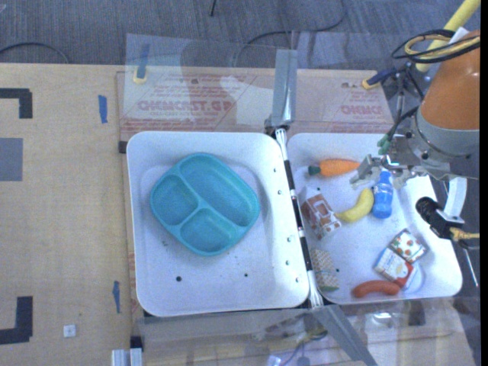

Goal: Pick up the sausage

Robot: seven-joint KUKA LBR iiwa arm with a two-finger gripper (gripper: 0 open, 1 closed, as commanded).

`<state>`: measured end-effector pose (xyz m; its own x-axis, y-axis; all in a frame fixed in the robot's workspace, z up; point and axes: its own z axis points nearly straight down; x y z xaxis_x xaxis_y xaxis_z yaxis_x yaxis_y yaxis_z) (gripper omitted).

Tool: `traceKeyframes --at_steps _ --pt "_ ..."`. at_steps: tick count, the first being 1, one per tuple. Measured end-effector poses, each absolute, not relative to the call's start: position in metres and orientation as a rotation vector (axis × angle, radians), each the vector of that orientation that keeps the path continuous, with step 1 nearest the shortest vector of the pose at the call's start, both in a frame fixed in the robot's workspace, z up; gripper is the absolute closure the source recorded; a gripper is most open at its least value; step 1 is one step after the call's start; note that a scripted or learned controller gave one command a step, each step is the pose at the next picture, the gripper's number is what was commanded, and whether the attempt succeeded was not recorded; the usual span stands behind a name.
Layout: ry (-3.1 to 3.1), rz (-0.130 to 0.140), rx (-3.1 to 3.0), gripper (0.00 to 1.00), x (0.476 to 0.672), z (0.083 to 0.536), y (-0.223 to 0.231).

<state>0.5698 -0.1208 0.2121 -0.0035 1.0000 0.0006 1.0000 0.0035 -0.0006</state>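
Left bin [152, 280]: holds a blue divided plate [204, 203], well apart from the task's thing.
Right bin [450, 280]: holds everything else, the sausage among them.
Brown carton [320, 214]: lies near the divider, beside the banana [358, 207].
Carrot [338, 167]: lies along the far side of the bin, left of the arm's head.
Sausage [376, 288]: lies on the floor at the near edge, untouched, so the pick is not yet done.
Gripper [383, 166]: hovers over the bin's far side, well apart from the sausage; whether the pincer is apart or together I cannot tell.
Blue bottle [383, 193]: sits just below the gripper.
Red-and-white carton [399, 255]: sits just beside the sausage's right end and may crowd a grasp there.
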Motion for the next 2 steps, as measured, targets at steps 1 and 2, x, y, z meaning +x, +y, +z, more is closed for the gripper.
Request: traceKeyframes --at_steps 1,2 --pt "-2.164 -0.002 -2.281 0.0 0.5908 0.1018 -0.1068" --pt "-2.159 -0.004 -2.287 1.0 0.591 0.1117 -0.1088"
